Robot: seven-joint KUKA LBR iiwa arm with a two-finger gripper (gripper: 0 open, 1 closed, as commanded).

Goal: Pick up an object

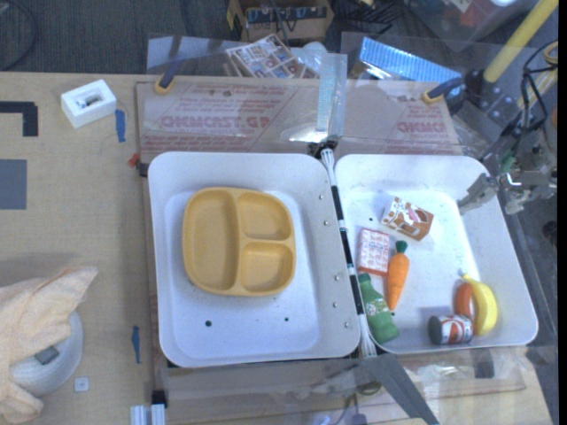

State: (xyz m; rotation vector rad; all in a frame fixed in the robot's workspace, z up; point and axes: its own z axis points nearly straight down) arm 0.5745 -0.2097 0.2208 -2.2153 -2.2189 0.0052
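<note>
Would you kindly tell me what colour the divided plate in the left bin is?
The divided plastic plate is yellow, seen clearly in the camera view, resting in the left white bin.

Yellow tray (237,240) alone in left bin (168,317)

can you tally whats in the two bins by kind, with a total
Yellow divided tray, in the left bin: 1
Small printed cartons, in the right bin: 2
Carrot: 1
Green bottle: 1
Banana: 1
Can: 1
Orange thing behind the banana, partly hidden, kind unclear: 1
Total: 8
</note>
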